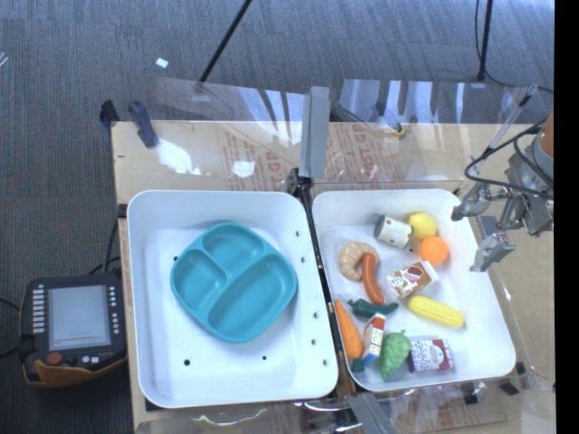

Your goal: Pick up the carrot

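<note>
The carrot is orange with a green stub at its near end. It lies lengthwise along the left wall of the right bin, at the near left. My gripper hangs over the bin's right rim, far from the carrot on the opposite side. Its fingers are spread open with nothing between them.
Around the carrot lie a green pepper, a small bottle, a green leafy toy and a red box. Further back are a sausage, corn, a carton, an orange, a lemon and a can. The left bin holds a blue divided plate.
</note>
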Available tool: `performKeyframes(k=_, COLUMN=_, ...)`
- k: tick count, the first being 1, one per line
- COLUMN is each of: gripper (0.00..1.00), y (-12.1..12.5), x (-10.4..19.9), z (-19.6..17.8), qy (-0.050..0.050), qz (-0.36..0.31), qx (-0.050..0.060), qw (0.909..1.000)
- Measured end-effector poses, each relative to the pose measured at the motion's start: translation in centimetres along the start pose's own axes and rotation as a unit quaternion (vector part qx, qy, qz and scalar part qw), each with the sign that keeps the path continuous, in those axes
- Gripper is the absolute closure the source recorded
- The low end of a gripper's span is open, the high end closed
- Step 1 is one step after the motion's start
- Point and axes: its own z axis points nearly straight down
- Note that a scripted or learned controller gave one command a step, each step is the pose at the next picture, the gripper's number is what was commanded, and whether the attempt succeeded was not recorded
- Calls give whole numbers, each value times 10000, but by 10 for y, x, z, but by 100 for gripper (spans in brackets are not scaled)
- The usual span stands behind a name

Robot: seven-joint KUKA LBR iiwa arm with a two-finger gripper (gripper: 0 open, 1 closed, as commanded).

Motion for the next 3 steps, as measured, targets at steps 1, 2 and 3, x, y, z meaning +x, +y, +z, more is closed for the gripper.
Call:
performKeyframes(k=1, gripper=0, y=0, x=-35, z=129, qy=40, qz=1037, qx=-7, qw=9946)
performKeyframes(k=2, gripper=0, y=-5, x=-54, z=146, qy=-12, qz=1861, qx=0, qw=9825)
performKeyframes(k=3, gripper=100, y=-2, x=-62, z=132, qy=-172, qz=1822, qx=13, qw=9831)
